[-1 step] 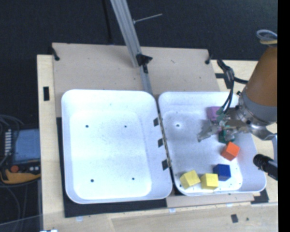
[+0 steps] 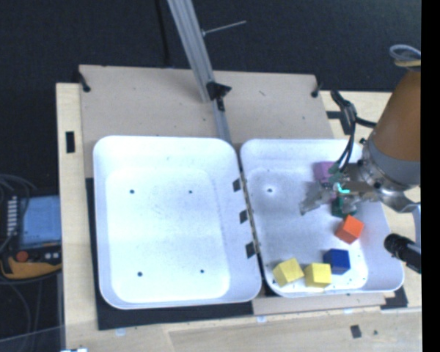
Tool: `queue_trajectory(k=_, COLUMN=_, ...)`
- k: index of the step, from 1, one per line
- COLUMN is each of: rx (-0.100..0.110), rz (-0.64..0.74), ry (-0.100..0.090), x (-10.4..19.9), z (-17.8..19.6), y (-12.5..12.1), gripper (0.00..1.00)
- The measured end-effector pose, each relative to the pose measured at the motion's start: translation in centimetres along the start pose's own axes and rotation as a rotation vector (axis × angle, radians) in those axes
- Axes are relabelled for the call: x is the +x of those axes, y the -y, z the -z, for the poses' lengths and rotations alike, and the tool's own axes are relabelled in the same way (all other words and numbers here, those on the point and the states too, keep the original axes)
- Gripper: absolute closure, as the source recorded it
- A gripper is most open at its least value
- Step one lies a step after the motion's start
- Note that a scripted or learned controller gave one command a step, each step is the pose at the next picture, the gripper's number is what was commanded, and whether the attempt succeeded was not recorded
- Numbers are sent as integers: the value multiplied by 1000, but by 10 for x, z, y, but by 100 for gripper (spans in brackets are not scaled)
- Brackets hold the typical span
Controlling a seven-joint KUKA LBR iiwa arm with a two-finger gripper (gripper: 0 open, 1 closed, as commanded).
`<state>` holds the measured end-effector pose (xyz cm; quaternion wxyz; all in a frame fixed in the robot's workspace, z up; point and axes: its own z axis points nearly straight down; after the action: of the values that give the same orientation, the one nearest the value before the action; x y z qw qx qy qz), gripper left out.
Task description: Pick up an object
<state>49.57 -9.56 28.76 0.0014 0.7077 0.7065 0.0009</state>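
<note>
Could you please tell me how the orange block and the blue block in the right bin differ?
The orange block is orange and lies just below the gripper; the blue block is dark blue and lies nearer the bin's front edge. The orange block looks turned cornerwise, the blue block squarer to the bin. The blue block lies beside a yellow block. Both are small cubes of similar size.

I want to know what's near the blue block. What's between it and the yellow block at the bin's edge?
In the camera view, another yellow block lies between the blue block and the left yellow block.
</note>
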Motion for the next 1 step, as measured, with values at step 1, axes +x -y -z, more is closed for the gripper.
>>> queue_trajectory(k=1, rx=7, rz=1, ry=-1, x=-2, z=-42, y=-1, gripper=0)
